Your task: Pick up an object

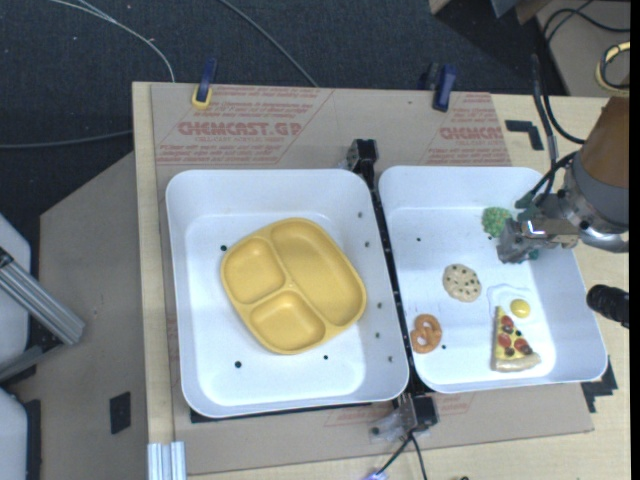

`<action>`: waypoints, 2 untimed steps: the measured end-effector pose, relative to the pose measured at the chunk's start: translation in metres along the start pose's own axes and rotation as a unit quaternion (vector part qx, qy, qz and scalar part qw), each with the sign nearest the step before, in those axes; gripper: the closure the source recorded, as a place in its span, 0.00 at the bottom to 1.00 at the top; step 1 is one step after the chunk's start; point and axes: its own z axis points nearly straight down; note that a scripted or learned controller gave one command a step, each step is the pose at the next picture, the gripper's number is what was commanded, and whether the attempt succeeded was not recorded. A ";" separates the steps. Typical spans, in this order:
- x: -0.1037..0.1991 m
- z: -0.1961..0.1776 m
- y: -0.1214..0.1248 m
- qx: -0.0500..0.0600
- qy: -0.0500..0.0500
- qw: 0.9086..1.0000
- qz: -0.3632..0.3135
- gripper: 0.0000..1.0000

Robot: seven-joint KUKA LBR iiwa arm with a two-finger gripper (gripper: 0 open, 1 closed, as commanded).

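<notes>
On the desk, the left white bin holds a yellow three-compartment plastic plate near its middle. In the right white bin, a brown pretzel lies by the near-left corner, a round speckled cookie mid-bin, a pizza slice toward the near-right corner. A green broccoli floret sits by the far-right side, just beside the hand; whether it is clenched I cannot tell.

My arm runs off the right edge. My gripper hides part of the green broccoli piece just beside it.
</notes>
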 end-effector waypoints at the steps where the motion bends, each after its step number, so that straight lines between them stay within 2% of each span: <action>1: 0.044 0.011 0.006 0.003 0.001 1.000 0.001 1.00; 2: 0.100 0.006 0.008 0.002 0.001 1.000 0.000 1.00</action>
